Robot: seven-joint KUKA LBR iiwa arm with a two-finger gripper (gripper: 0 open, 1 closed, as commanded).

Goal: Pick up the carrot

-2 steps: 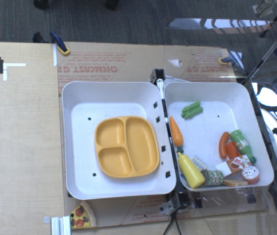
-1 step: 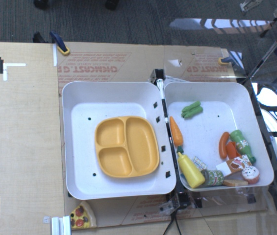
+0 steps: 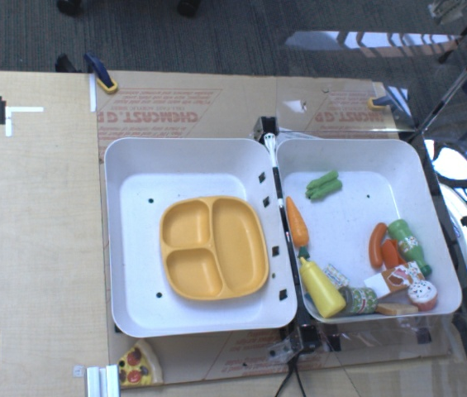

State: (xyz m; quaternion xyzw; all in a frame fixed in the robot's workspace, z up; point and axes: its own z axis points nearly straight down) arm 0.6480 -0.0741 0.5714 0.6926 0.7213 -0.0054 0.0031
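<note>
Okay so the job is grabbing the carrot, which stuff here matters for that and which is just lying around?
For the job:
carrot, against the left wall of the right bin

Lying about:
yellow tray in the left bin
green beans
mustard bottle
green bottle
sausage
pizza slice on the bench

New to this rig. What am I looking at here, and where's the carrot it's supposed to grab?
This is one fixed camera above a bench, looking down at a slant on two shallow white bins side by side. The left bin holds a yellow divided plate. The right bin holds toy food: the carrot lies against its left wall, with a yellow bottle just below it, green beans near the top, and a green bottle among a cluster at the lower right. Nothing is held; the carrot lies loose in the bin.
</note>
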